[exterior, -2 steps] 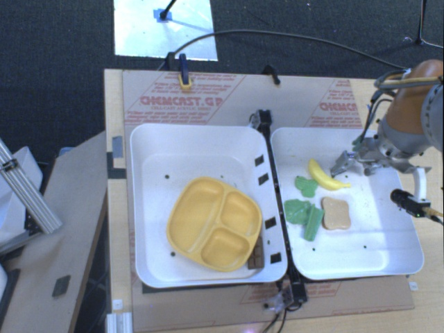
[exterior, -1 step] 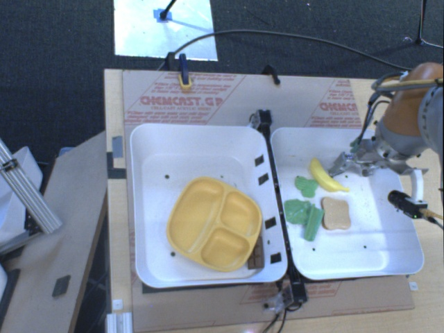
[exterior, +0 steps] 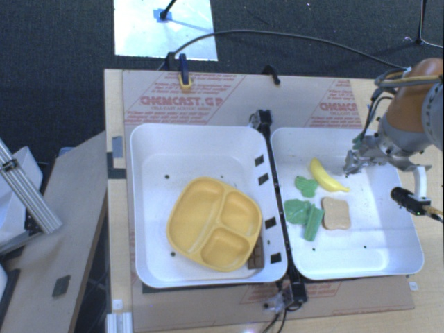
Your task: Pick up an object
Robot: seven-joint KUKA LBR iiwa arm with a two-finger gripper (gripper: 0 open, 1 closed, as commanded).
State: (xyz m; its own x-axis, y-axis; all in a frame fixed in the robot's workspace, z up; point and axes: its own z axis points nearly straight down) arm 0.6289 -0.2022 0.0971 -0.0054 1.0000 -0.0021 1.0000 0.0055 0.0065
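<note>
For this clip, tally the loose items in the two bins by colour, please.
Yellow: 2, the divided tray in the left bin and the banana in the right bin.
Green: 3, a small piece, a leafy piece and a long piece.
Tan: 1, the bread slice.
Total: 6

camera: single, fixed | above tabletop (exterior: 229,92) | looking down at a slant | mid-range | covers both bins (exterior: 208,141) | arm (exterior: 416,116) entering from right
</note>
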